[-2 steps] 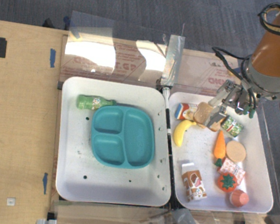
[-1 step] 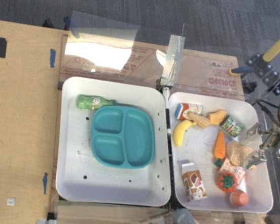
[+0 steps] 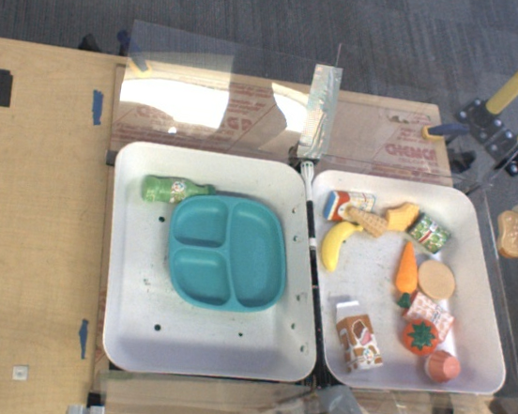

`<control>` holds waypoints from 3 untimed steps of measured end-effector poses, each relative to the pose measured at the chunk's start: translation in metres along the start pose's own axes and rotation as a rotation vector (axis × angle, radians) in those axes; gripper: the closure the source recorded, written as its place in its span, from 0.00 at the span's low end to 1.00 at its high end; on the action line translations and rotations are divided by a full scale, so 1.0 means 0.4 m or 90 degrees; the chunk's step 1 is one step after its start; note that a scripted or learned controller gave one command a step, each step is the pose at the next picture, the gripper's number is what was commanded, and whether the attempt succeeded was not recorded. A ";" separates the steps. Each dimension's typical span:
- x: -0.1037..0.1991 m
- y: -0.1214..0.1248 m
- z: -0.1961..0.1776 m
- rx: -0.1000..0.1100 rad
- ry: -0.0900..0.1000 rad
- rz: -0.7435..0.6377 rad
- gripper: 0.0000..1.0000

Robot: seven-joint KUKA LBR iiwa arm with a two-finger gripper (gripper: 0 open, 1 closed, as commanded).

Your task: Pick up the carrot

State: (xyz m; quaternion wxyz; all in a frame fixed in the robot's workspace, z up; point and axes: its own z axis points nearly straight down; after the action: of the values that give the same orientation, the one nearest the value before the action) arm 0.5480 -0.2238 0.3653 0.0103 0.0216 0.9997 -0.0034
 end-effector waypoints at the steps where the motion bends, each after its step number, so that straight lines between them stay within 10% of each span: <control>1: -0.003 0.003 -0.015 -0.002 0.000 0.000 1.00; 3: -0.015 0.005 -0.075 0.001 -0.013 0.001 1.00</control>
State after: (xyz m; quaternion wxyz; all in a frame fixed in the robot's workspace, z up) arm 0.5535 -0.2219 0.3954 0.0208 0.0223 0.9995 -0.0041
